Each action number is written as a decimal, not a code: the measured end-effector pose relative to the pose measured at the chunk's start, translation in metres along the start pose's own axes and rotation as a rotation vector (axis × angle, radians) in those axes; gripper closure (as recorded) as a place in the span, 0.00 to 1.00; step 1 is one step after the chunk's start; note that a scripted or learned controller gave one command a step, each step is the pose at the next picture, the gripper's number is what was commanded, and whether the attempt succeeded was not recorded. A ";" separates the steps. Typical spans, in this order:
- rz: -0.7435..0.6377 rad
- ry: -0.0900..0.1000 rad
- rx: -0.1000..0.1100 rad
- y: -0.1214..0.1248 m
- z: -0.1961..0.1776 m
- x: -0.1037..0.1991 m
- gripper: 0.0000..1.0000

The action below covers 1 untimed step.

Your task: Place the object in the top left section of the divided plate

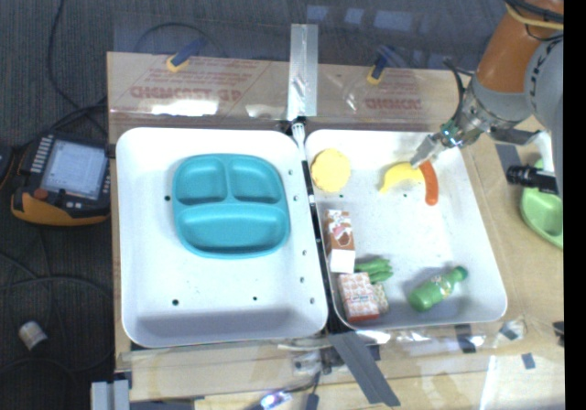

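Observation:
A teal divided plate (229,204) lies in the left bin (146,298), with two small sections at its far side and one long section at its near side. My gripper (430,154) hangs over the far part of the right bin (476,234), its tip just above and to the right of a small yellow piece (399,178). An orange carrot-like piece (429,183) lies right beside that yellow piece, below the gripper tip. Nothing shows in the gripper's grasp.
The right bin also holds a round yellow item (330,169) at its far left, two snack boxes (340,232) (360,296) along the left wall, a green leafy piece (374,267) and a green bottle (436,288). A handheld screen (64,178) lies left of the bins.

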<state>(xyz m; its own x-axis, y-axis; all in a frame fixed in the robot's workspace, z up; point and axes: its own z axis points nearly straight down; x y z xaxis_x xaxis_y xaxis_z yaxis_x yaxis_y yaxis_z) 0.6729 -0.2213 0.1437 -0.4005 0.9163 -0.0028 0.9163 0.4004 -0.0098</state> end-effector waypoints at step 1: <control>0.000 -0.002 -0.001 0.001 -0.010 0.000 1.00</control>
<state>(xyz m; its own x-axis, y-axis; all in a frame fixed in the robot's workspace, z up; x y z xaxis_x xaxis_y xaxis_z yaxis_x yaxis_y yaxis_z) 0.6736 -0.2209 0.1534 -0.4008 0.9162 -0.0048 0.9162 0.4007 -0.0083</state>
